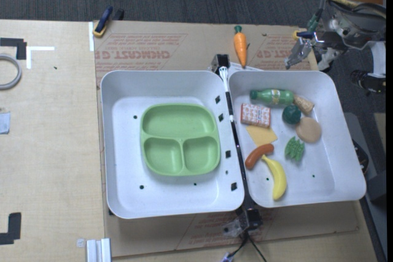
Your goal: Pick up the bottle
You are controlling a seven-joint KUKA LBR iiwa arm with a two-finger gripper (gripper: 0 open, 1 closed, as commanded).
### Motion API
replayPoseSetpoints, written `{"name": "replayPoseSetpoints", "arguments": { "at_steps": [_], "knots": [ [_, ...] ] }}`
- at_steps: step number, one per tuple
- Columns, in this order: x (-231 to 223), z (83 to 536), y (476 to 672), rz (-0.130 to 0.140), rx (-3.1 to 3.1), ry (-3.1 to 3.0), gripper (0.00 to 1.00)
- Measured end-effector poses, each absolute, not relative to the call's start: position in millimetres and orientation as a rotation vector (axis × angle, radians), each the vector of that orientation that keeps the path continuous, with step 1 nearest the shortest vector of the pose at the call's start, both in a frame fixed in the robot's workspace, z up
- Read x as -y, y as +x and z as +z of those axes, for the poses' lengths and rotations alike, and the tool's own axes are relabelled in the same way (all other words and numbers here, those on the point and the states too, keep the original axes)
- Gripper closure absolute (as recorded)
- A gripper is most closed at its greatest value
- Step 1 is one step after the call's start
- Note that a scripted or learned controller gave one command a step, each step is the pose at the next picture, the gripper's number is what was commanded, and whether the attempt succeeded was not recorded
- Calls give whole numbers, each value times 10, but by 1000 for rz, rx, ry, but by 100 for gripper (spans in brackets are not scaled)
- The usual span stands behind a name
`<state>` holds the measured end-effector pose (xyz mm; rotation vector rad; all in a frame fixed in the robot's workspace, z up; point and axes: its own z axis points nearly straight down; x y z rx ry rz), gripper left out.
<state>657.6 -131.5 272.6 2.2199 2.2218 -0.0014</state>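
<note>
**Above the bins: gripper waits beyond the far right corner, bottle lies among crowded toy food**

On the left, a white bin (116,150) of smooth plastic holds a pale green tray (180,139), matte, with three rounded compartments. Nothing here belongs to the task.

Beyond the bins' far edge, a toy carrot (239,45) lies on the cardboard.

To the right, the second white bin (334,156) holds the food. The bottle (272,96) is green, glossy and cylindrical, lying on its side near the far wall, cap end pointing left. Just below it sits a flat red packet (255,114) and a yellow cheese wedge (261,134). Near the bottle's right end are a tan bread piece (304,104) and a dark green round fruit (291,114). Further forward lie a tan egg-like lump (309,130), a leafy green piece (295,148), a sausage (259,155) and a curved banana (277,177).

At far right, the gripper (302,53) hangs above the bench outside the bin's far corner, well apart from the bottle, fingers spread and holding nothing.

Likely risks: a round, slick bottle may roll or squirt out of the fingers if they close off-centre. A finger could also land on the bread or packet, or strike the bin wall on descent.
</note>
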Motion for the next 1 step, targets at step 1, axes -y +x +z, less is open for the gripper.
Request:
{"name": "replayPoseSetpoints", "arguments": {
  "at_steps": [1],
  "knots": [
    [1319, 2822, 6580, -3, -2223, 2216, 100]
  ]
}}
